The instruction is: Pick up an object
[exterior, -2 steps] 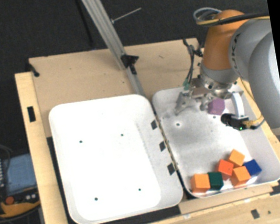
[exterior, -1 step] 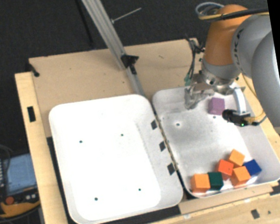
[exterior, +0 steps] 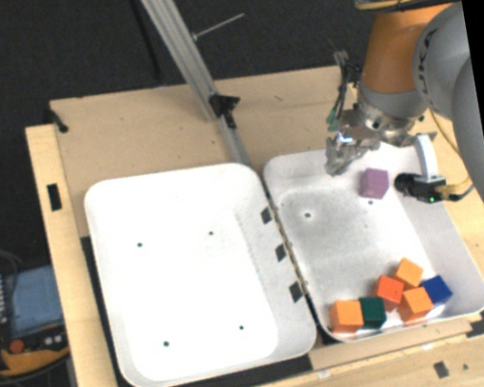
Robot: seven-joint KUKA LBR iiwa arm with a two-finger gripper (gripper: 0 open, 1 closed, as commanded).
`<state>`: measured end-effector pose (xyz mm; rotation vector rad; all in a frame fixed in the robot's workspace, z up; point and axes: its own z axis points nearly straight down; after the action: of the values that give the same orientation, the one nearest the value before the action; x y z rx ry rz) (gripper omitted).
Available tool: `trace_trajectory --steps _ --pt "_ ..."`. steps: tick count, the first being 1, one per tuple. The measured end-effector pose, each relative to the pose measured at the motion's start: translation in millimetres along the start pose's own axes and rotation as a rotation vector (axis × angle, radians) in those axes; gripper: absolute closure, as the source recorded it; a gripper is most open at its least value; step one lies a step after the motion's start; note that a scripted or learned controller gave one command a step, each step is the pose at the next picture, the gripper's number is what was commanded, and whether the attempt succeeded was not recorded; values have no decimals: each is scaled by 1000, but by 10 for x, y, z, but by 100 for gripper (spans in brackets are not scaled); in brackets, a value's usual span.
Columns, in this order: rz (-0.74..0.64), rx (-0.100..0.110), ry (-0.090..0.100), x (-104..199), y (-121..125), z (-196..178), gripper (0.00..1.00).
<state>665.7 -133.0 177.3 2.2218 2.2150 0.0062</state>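
Jaws of the gripper (exterior: 342, 155) sit over the far rim of the right bin (exterior: 342, 245), and whether they stand open or closed cannot be told at this slant; nothing is seen between them. Just right and near of the gripper lies a purple block (exterior: 373, 182), apart from it, close to the bin's far right corner.

Along the near rim of the right bin the other blocks crowd together: an orange block (exterior: 346, 314) at the left, a green block (exterior: 373, 311) touching it, then three more orange ones (exterior: 390, 287) (exterior: 409, 271) (exterior: 416, 301) and a blue block (exterior: 436, 289) nearest the right wall. That makes four orange, one green, one blue and one purple. The middle of this bin's floor is open, so the purple block has free room on its left and near sides.

Beside it, the left bin (exterior: 191, 270) shows a bare white floor. A metal pole (exterior: 187, 59) slants from the far edge toward the gap between the bins.
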Motion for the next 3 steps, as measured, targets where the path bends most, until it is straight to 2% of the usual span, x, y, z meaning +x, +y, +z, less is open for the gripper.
trace_trajectory --steps 1,2,3 --pt "-6 -1 0 19 50 -453 100" --pt "-8 1 0 9 61 -682 100" --pt "-8 6 0 433 -83 -631 100"
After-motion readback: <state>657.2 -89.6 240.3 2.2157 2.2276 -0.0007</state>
